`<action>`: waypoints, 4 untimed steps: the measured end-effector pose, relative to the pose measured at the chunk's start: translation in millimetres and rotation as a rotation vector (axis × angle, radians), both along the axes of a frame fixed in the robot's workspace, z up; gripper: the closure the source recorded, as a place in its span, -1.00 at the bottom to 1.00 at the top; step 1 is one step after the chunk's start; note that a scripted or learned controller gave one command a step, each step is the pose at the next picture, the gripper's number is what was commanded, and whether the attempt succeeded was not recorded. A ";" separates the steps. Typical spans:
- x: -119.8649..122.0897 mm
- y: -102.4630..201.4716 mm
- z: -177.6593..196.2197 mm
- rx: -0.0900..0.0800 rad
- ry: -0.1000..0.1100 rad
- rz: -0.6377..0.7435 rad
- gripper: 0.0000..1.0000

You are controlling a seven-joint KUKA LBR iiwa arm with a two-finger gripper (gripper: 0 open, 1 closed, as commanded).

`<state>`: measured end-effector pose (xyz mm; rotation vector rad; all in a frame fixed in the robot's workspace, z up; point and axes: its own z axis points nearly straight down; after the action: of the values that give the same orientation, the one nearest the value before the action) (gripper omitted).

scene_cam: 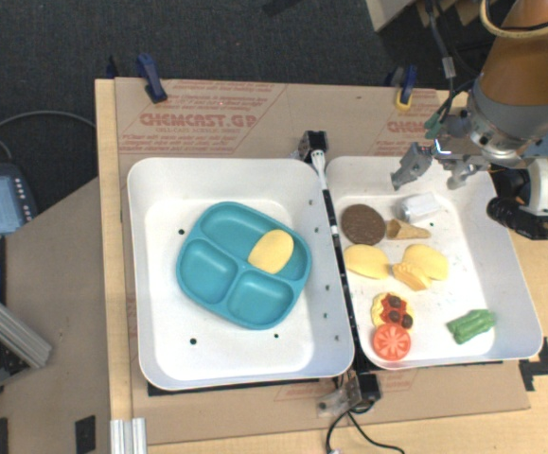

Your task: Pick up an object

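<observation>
From my seat I have the gripper [436, 168] hanging over the far end of the right bin [515, 296], its two grey fingers [412, 170] spread apart with nothing between them. Just on the near side of it lies a small white block [418, 205], apart from the fingers as far as I can tell. Beside that sit a brown round cookie [362, 223] and a small tan wedge [407, 229], close together. Nearer to me are two pale yellow pieces [367, 261] and [426, 266], side by side, then a pizza-like piece with dark and red spots [393, 310] touching a red tomato slice [392, 341]. A green item [469, 325] lies off to the right, near the bin's corner. In the left bin [150, 253] a teal divided plate [212, 282] carries one yellow oval piece [272, 251] in its far-right compartment.
</observation>
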<state>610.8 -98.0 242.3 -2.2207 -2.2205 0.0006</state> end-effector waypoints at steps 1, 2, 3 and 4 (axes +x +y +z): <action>-75.7 56.6 -51.1 0.004 0.012 0.004 -1.00; -134.1 58.6 -31.2 0.002 0.005 -0.002 -1.00; -131.8 28.0 -32.2 -0.002 -0.002 -0.003 -1.00; -131.6 29.7 -32.2 -0.001 -0.002 -0.001 -1.00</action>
<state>479.2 -68.3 210.1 -2.2230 -2.2209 -0.0007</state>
